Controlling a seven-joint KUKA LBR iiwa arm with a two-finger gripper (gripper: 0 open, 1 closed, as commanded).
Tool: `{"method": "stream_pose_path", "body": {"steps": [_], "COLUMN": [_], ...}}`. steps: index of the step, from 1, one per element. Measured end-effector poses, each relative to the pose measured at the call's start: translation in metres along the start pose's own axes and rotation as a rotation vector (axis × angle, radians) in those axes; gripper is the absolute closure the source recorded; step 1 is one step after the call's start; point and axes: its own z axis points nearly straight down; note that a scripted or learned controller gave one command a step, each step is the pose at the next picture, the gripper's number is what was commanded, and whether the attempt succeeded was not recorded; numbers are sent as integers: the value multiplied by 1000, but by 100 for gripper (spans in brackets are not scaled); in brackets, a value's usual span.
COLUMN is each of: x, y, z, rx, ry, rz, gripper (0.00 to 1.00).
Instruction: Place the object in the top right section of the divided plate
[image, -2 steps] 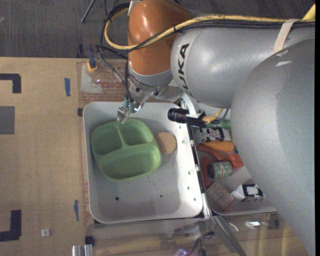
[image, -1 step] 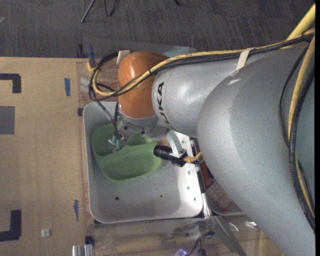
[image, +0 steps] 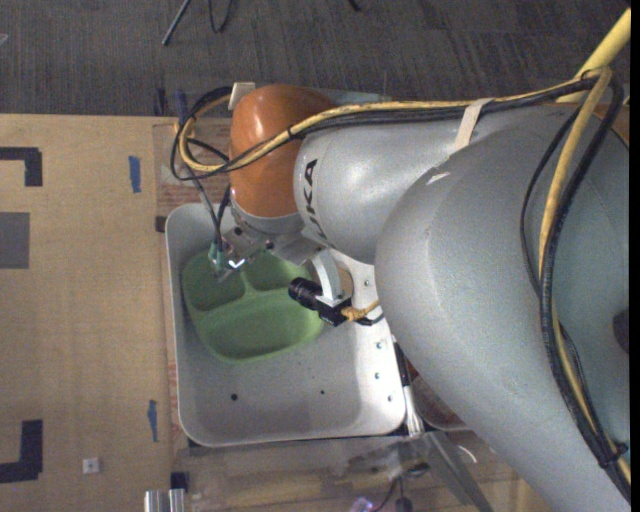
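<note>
Placing step over green moulded divided plate.
Gripper hangs above one section; grip state unclear; next likely lower and release.

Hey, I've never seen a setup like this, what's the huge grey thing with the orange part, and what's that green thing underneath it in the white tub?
The big grey shape is a robot arm, reaching in from the right of the picture; the orange band sits just above its wrist. The one picture comes from a fixed camera above the bench, looking down at a slant. Under the wrist lies a shallow white bin, and in it a green divided plate, a dish split into sections. The arm's gripper hangs over the upper left part of the plate. The arm hides most of it, so I cannot tell how its jaws stand or whether they hold anything. To the left is a brown board with blue tape marks.
</note>
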Motion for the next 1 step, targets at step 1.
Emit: {"method": "stream_pose_path", "body": {"steps": [1], "x": [15], "y": [4], "z": [3], "rx": [-2], "ry": [18], "rz": [-14], "gripper": [0]}}
